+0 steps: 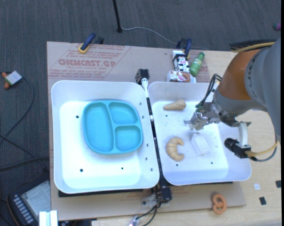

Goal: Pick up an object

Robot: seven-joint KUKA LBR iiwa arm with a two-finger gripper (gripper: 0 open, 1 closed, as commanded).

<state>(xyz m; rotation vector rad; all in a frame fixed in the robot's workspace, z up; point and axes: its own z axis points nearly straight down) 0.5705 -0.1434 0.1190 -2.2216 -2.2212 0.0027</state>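
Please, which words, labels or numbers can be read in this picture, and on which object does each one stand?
"CHEMCAST GP": red print on the brown board under the bins, above the left bin.
The smaller red lines near it: too blurred to read.
The label on the green bottle: too small to read.

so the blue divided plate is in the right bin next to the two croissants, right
Not quite. The camera view shows the blue divided plate in the left bin, alone. The two croissants lie in the right bin, where the gripper is.
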